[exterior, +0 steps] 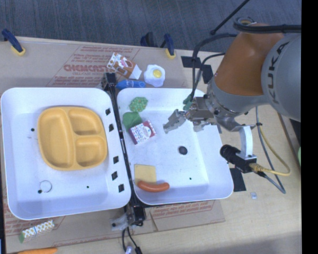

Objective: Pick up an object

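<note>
My gripper (170, 124) hangs over the middle of the right bin (201, 180), its fingers pointing left with nothing visible between them. Just left of it lies a small red and white carton (142, 132), a short gap away. A green toy vegetable (138, 104) and a green piece (130, 119) sit at the bin's upper left. Near the front of the bin rest a yellow cheese slice (145, 172) and a red hot dog (153, 186).
The left bin (16, 194) holds a yellow divided tray (71, 137). Behind the bins lie a snack packet (120, 64), a blue item (130, 84) and a toy fried egg (155, 74). A small dark spot (183, 151) marks the right bin's floor. A candy wrapper (38, 229) lies at the front left.
</note>
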Robot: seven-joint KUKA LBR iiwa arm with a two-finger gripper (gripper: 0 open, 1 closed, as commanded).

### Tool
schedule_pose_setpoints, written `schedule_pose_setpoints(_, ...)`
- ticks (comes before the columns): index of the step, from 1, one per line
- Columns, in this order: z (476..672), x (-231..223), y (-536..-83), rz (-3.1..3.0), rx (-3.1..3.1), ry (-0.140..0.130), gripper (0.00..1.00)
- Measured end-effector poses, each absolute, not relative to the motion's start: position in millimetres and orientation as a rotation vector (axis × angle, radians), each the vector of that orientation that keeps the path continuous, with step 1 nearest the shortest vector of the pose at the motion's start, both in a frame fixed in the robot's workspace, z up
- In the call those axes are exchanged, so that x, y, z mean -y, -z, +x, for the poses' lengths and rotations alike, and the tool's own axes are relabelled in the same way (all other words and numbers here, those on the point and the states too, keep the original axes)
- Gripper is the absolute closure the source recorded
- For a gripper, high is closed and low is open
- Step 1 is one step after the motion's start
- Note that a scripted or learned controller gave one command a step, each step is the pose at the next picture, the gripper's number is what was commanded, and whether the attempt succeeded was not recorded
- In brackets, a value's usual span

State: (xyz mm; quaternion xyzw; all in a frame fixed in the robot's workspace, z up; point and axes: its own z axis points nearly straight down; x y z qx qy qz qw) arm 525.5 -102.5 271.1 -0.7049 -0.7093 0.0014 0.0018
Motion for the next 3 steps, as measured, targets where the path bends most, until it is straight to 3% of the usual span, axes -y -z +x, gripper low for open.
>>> schedule_pose_setpoints(1, 573.2, 97, -159, -2.329, 2.1, -0.009, 0.0)
schedule_pose_setpoints(2, 591.6, 91, -96, -2.297, 2.145, 0.004, 0.0)
schedule_pose_setpoints(3, 591.8, 91, -106, -2.292, 2.149, 0.001, 1.0)
